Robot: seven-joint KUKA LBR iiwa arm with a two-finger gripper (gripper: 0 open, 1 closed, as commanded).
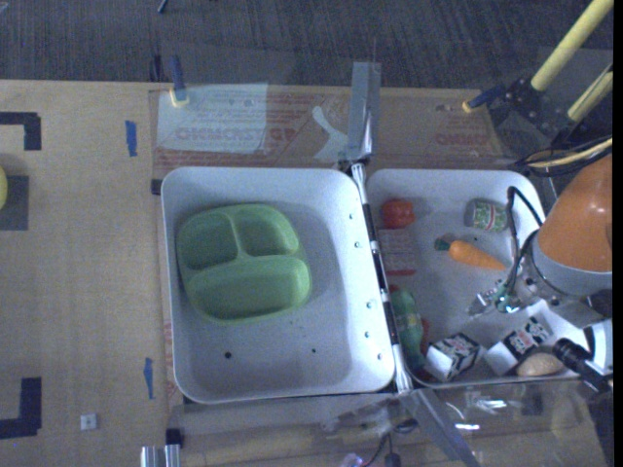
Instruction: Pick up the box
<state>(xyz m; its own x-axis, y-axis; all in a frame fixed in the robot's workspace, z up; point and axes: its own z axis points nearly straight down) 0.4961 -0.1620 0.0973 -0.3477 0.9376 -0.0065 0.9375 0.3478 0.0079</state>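
**Box not yet picked; arm low over the right bin**

From the overhead camera I see two white bins side by side on the worktop. The left bin carries a green divided plate. The right bin holds the clutter: a red tomato-like piece, a small can, a carrot, a green bottle-shaped item against the bin's left wall, and a pale rounded thing near the front right.

The box, white with black and red markings, lies on the bin floor near the front edge. A second, similar small carton sits just beside it to the right; I take the first as my target, though either might be meant.

My arm comes in from the right, and the pincer hangs just above and behind the box, apart from it. How the pincer is set I cannot tell; the metal there is too small and cluttered to read.

I judge the task barely begun: the approach is made, while grasp and lift are left.
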